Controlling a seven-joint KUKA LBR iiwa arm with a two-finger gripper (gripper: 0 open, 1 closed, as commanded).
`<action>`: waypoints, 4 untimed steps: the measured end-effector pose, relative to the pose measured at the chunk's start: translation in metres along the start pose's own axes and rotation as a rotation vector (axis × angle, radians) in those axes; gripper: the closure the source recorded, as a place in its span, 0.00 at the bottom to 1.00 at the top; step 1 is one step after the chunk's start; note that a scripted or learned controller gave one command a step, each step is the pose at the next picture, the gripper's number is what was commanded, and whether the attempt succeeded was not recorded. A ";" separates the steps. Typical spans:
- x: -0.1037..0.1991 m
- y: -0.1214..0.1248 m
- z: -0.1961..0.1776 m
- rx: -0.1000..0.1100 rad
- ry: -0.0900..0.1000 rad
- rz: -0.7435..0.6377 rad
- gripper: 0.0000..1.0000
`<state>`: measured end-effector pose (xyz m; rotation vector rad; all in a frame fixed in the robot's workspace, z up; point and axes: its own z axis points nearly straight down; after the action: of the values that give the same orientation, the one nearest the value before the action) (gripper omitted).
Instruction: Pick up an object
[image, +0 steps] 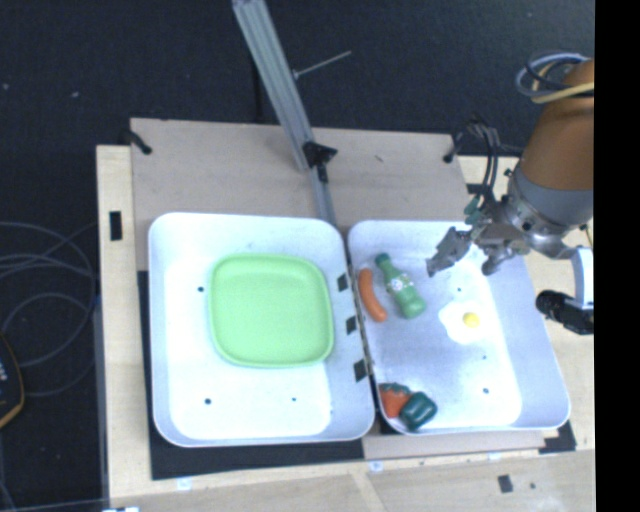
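Arm: I see it coming in from the right, its orange band above the wrist, the wrist over the right bin's far right part.
Gripper: I have it above the upper part of the right bin, pointing toward the left of the view.
Fingers: I read two dark fingers spread apart, with white bin floor showing between them and nothing held.
Right bin: white and shallow; I count five small things in it.
Bottle: green with a white label, lying tilted in the upper left of the right bin, near the fingers but apart from them, down and to their left.
Sausage: an orange-red one lying just beside the bottle on its left, close to the bin's left wall.
Egg: a white fried egg with a yellow yolk, flat on the floor near the bin's middle, below the gripper and clear of it.
Corner pair: a red-orange piece and a dark green piece touching each other in the near left corner; I cannot tell what they are.
Left bin: white, touching the right bin side by side.
Plate: a light green squarish one lying flat in the middle of the left bin.
Pole: a grey slanted one running from the top of the view down to the far edge between the bins.
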<state>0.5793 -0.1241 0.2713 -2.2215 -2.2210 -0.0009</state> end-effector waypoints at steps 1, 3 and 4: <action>-0.005 -0.001 0.062 0.005 0.000 0.001 0.00; -0.002 0.002 0.152 0.003 -0.001 0.000 0.00; -0.003 0.003 0.139 -0.002 0.000 0.002 1.00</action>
<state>0.5825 -0.1268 0.1319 -2.2241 -2.2201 -0.0029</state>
